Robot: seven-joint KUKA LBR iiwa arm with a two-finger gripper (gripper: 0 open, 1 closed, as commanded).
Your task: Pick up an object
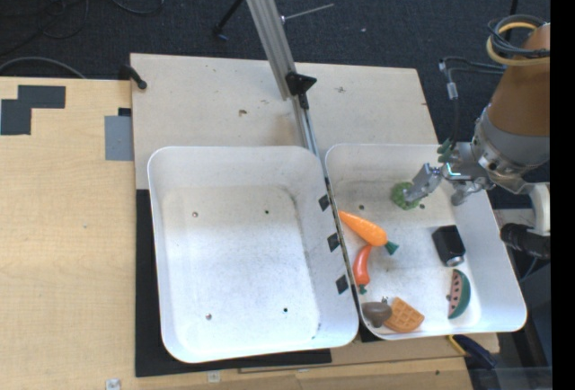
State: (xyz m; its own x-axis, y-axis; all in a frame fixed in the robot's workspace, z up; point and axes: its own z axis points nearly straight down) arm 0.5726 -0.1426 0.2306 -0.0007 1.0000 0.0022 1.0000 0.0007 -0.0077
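In the right bin [503, 312] lie several toy foods. A green broccoli-like piece [401, 195] sits near the bin's middle back. My gripper [444, 185] hangs over the bin's right back part, and its fingers stand apart, so it is open. The left fingertip [420, 186] is right beside the green piece, touching or nearly touching it; nothing is between the fingers. An orange carrot [363, 227] and a red pepper [361, 266] lie by the bin's left wall. A black block [447, 244], a watermelon slice [458, 294], a waffle [406, 317] and a brown lump [376, 314] lie toward the front.
The left bin [171, 289] stands beside the right one, with black clips [333, 241] along their shared wall. A slanted aluminium bar [269, 29] rises behind the bins. The arm's orange band [526, 101] and cables are at the right edge.
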